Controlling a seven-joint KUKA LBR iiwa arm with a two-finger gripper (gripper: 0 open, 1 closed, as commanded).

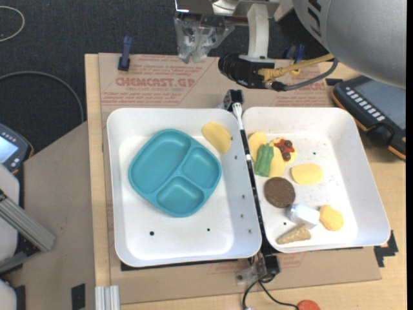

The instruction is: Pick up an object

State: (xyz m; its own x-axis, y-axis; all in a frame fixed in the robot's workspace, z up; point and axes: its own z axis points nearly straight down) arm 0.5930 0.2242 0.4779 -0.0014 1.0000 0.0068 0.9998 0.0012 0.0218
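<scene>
**Gripper parked high, right bin full of candidates**

Gripper (191,44) hangs above the far edge of the bench, over the brown board behind the two bins, with nothing between its translucent fingers; I judge them a narrow way apart, though the glare makes that hard to read. I take this as a clear-of-view pose, so the camera sees both bins unobstructed.

The left bin (122,147) holds a teal divided plate (175,172) and, near its far right corner, a yellow potato-like piece (217,135) lying just beside the plate. The right bin (352,141) carries the loose pieces: a green pepper-like piece (264,159) leaning on a yellow one, a small red-and-black cluster (284,148), a yellow oval (306,174), a dark brown cookie (279,191), a white cylinder (304,214), an orange-yellow chunk (332,218) and a tan wedge (293,235).

I would go for the yellow oval: it lies apart from its neighbours, so the fingers can straddle it cleanly.
</scene>
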